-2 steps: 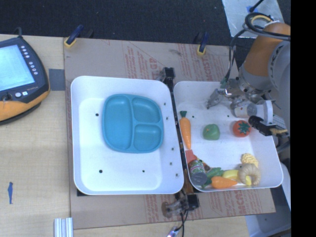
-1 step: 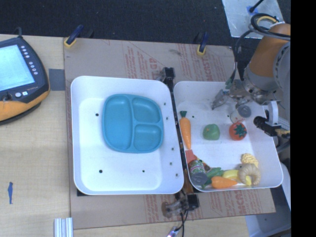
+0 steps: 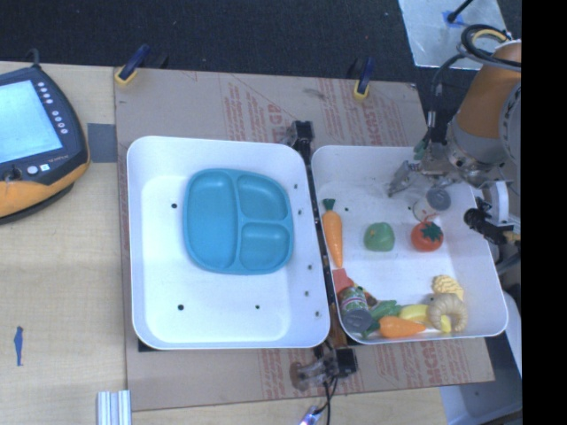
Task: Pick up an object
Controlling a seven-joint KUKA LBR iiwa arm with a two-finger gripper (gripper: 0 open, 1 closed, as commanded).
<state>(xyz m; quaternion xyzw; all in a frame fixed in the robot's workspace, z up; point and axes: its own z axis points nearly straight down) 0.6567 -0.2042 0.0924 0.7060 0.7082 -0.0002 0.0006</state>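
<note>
My gripper (image 3: pixel 409 190) hangs over the back of the right bin (image 3: pixel 372 162), its fingers spread open with nothing between them. In front of it lie a red tomato-like toy (image 3: pixel 427 235) and a green round toy (image 3: pixel 379 236), both apart from the fingers. A toy carrot (image 3: pixel 332 237) lies along the bin's left wall. At the front edge sits a cluster: a small can (image 3: pixel 354 301), an orange piece (image 3: pixel 400 328), a yellow piece (image 3: pixel 414 312), a tan piece (image 3: pixel 448 312) and a yellow corn (image 3: pixel 447 284).
The left bin (image 3: pixel 155 237) holds a blue divided plate (image 3: pixel 237 220). A teach pendant (image 3: pixel 35 144) lies on the bench at far left. Clamps (image 3: pixel 303 134) sit between the bins at back and front.
</note>
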